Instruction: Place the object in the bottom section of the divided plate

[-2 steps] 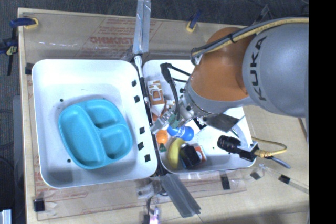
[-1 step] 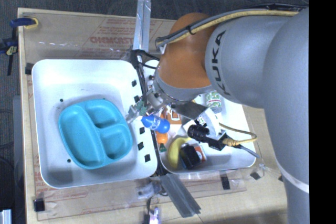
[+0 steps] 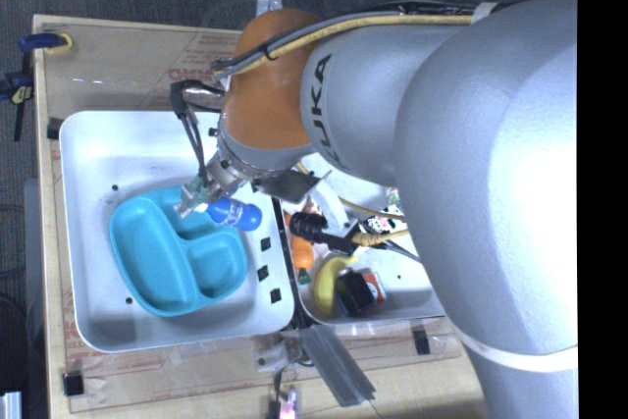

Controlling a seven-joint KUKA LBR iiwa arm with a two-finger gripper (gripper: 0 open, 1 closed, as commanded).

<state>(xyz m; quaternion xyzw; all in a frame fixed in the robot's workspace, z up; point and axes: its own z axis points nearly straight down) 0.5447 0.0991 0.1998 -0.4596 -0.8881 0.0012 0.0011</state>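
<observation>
Hand: the hand (image 3: 201,194) sat low over the left bin, at the upper right rim of the blue plate, below the arm's orange band.
Hand state: whether it was clenched or released could not be told; the wrist covered most of it.
Object: a small clear bottle with a blue cap (image 3: 228,212) lay on its side just beside the hand, touching or nearly touching it, at the plate's upper right edge. Whether the hand grasped it could not be told.
Divided plate: the blue divided plate (image 3: 167,255) lay in the middle of the left bin, with one long section along its left side and two smaller sections on its right, the lower of them a rounded square.
Left bin: the white bin (image 3: 83,211) held the plate and the bottle.
Arm: the grey arm (image 3: 471,142) reached in from the right, and its orange band (image 3: 265,93) hung over the gap between the bins.
Right bin: the second white bin (image 3: 412,304), largely under the arm, held a heap of small things, among them a yellow rounded piece (image 3: 327,280), an orange piece (image 3: 302,253) and a dark block (image 3: 355,294).
Bench: the pale bench (image 3: 128,44) carried both bins side by side.
</observation>
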